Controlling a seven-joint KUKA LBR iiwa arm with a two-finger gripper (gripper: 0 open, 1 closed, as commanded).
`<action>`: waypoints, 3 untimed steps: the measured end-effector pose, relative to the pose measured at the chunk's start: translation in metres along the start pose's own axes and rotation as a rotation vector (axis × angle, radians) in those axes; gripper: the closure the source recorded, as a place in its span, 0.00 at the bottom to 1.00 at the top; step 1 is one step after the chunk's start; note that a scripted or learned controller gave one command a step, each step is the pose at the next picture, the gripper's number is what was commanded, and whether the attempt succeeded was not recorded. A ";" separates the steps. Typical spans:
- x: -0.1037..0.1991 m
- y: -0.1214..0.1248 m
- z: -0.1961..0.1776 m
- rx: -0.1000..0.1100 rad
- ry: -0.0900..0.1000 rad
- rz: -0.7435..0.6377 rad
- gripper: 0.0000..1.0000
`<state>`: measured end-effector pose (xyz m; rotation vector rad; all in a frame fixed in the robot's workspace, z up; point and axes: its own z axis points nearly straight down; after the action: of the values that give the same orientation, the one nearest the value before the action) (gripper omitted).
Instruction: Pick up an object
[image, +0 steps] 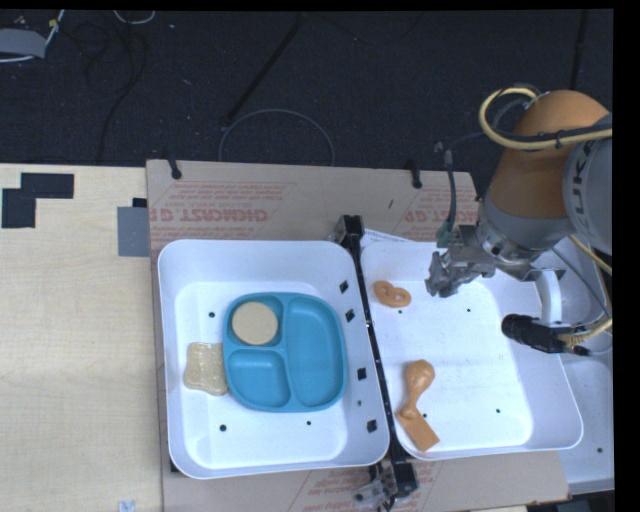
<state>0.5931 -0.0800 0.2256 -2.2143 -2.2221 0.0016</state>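
Observation:
In the right bin (500, 420) lie a small orange pretzel-shaped piece (392, 295) near the divider and an orange drumstick-like piece (417, 400) toward the front. My gripper (442, 282) hangs over the back of the right bin, just right of the pretzel piece. Nothing shows between its fingers. In the left bin (190, 440) stands a blue sectioned plate (300, 365) with a tan round cookie (254, 322) in its back-left section. A pale tan slice (206, 368) lies against the plate's left edge.
A black divider rail (365, 340) runs between the two bins. A black cylinder with cabling (535, 333) juts over the right bin's right side. Cardboard (250, 205) lies under the bins, with black floor and cables behind.

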 end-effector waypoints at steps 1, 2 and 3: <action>0.048 -0.011 0.011 0.002 0.000 0.000 1.00; 0.094 -0.029 0.016 0.002 -0.001 0.001 1.00; 0.138 -0.046 0.015 0.002 -0.001 0.000 1.00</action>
<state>0.5468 0.0580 0.2109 -2.2140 -2.2213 0.0056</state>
